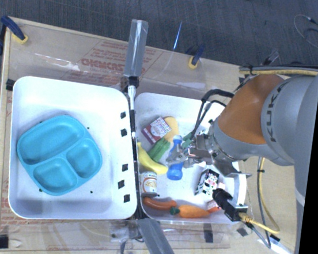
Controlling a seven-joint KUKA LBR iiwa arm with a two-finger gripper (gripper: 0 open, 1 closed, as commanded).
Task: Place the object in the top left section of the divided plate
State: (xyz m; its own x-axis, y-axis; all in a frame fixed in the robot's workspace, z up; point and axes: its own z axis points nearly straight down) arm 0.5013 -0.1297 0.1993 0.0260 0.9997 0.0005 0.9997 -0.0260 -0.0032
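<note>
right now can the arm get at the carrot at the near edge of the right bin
Probably yes. The carrot lies uncovered along the right bin's near wall, and the gripper hovers in that bin. The wall and the neighbouring red pepper leave little finger room.

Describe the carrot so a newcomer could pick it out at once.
Start at the right-hand white bin, the one crowded with toy food under the arm. Look along its near edge, at the bottom of the view: the carrot lies flat there, just right of a red sausage-like piece. It is the only long orange piece, with a green stub at its left end.
</note>
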